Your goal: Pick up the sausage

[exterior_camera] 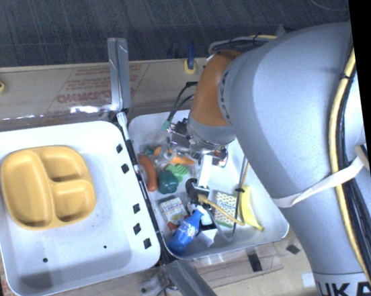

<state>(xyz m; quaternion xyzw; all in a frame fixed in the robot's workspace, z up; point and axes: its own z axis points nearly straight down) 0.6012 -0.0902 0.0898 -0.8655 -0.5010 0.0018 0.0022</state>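
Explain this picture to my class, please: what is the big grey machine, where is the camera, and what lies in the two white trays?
The big grey shape is a robot arm with an orange band near its wrist. It reaches in from the right, and one camera looks down on the bench at a slant. Its gripper hangs low over the right bin, among the clutter. The left bin holds a yellow divided plate. The right bin holds small toys: an orange-red sausage, a dark green piece, a blue bottle and a banana. I cannot tell whether anything is held.
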